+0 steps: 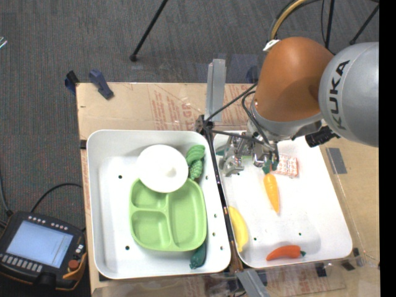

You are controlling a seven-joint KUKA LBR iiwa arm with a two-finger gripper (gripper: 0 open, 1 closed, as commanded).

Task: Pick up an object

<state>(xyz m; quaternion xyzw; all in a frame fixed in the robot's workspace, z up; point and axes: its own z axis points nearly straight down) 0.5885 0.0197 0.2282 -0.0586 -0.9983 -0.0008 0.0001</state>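
In the right bin (328, 215), an orange carrot (271, 192) lies near the middle. A yellow banana (238, 228) rests against the bin's left wall, and an orange-red pepper (284, 252) lies at the front. A small red-and-white packet (286, 166) sits at the back. My gripper (249, 160) hangs over the back of the right bin, just above and left of the carrot's top end. Its fingers stand apart and open, with nothing between them. The packet is just right of the right finger (266, 161).
The left bin (102, 215) holds a light green divided tray (168, 218), a white round dish (162, 167), a green knobbly toy (196, 159) and a dark green piece (198, 257). A pendant (40, 246) lies on the floor at lower left.
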